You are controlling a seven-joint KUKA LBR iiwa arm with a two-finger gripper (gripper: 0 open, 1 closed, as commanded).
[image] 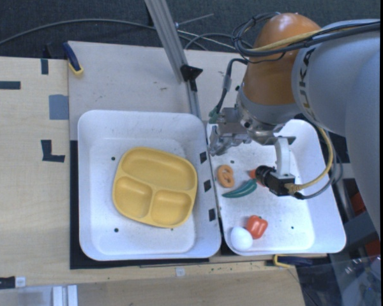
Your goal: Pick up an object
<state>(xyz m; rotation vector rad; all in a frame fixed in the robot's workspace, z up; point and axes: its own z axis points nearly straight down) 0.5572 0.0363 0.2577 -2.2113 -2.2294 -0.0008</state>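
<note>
From my feed I see the gripper [218, 142], dull metal, low over the upper left corner of the right bin [319, 234]; I cannot tell whether it is parted or closed. Below it on the bin's smooth white floor lie a ridged orange piece [225, 176], just beside a curved, glossy green pepper [241, 189]. Near the front rim a red-orange bell pepper [257, 226] touches a round white egg-like ball [241, 238]. The left bin [92, 171] holds a matte yellow plate [155, 187] with three moulded compartments and rounded corners. Both bins sit on the pale, scuffed surface [25, 171].
</note>
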